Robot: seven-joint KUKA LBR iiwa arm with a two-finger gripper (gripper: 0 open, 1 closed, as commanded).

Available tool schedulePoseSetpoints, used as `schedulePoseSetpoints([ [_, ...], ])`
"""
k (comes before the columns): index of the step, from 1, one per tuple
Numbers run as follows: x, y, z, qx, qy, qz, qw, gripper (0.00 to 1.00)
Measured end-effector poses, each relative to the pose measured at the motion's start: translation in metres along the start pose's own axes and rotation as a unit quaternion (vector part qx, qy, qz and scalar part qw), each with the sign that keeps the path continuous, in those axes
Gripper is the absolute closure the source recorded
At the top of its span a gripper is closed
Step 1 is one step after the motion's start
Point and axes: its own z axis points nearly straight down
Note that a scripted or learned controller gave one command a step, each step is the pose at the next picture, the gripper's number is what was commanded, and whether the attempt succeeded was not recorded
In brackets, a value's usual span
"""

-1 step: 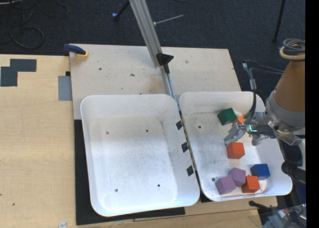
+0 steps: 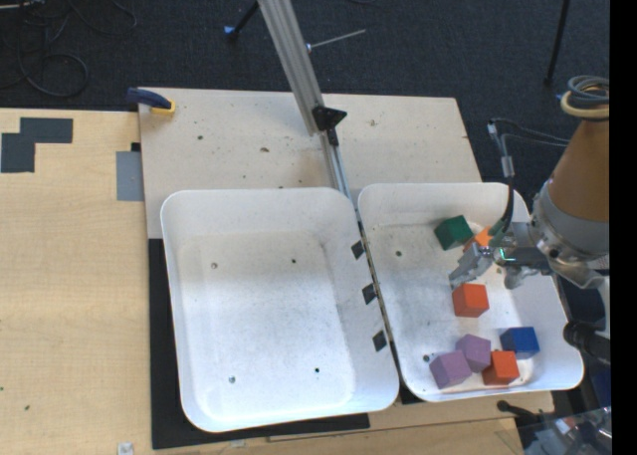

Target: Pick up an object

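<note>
Hovering gripper [image 2: 476, 266] over right bin [image 2: 418, 383] | just above orange cube [image 2: 470, 300], near green block [image 2: 454, 232] | fingers spread, nothing held | pick not yet done, grasp+lift left

Two shallow white bins sit side by side on the bench. The left bin [image 2: 264, 314] holds nothing but dark specks. The right bin [image 2: 418, 209] carries the blocks: a green block [image 2: 454, 232] near its far edge, a red-orange block [image 2: 470, 300] near its centre, and, along its near edge, two purple blocks [image 2: 461, 360] touching each other, an orange block [image 2: 502, 367] just beside them and a blue block [image 2: 520, 341] behind the orange one. The gripper [image 2: 476, 262] hangs over the right bin between the green and red-orange blocks, fingers spread, nothing between them. A slanted aluminium rail [image 2: 295, 55] rises from the bench's far side.
</note>
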Motion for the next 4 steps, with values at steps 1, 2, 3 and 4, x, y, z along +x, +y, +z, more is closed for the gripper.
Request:
schedulePoseSetpoints([
  [1, 0.004, 0.002, 0.064, 0.004, 0.001, -0.002, 1.0000, 0.00],
  [2, 0.004, 0.002, 0.107, 0.003, 0.001, -0.001, 1.0000, 0.00],
  [3, 0.011, -0.006, 0.156, 0.004, 0.001, -0.002, 1.0000, 0.00],
  [4, 0.008, -0.005, 0.143, 0.001, 0.000, 0.004, 1.0000, 1.00],
])
